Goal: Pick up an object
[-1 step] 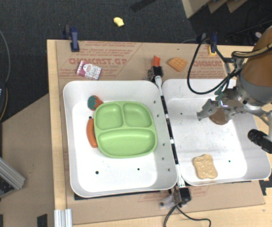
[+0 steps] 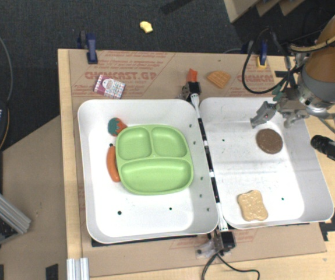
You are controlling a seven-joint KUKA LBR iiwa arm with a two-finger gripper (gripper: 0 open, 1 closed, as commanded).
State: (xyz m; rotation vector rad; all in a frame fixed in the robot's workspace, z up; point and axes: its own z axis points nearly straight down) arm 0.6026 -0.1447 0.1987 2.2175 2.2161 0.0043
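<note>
Cookie (image 2: 269, 140) is the obvious target here, the round brown disc in the right bin (image 2: 307, 206), sitting up around 1 o'clock from that bin's middle. You've got the gripper (image 2: 278, 111) hanging just above it, at about 12 o'clock from the cookie, with the fingers spread apart and nothing between them.

My guess on handling: it looks like a toy food piece, flat, light and stiff, so it won't squash, but it's thin and lies flush on the bin floor. That makes it awkward, since the fingers have little edge to bite on. I'd straddle it across the full width and go right down to the floor, pinching on the rim. Smooth surface could let it slip out sideways if you're off centre.

Looks-wise it's dark chocolate brown, matte, pretty much a perfect circle.

If that one keeps slipping, you've got a tan cracker (image 2: 252, 205) at 6 o'clock in the same bin, chunkier and squarer. The left bin (image 2: 97, 203) holds a green divided plate (image 2: 154, 159) with an orange sausage (image 2: 113, 163) tucked at its 9 o'clock side.
</note>
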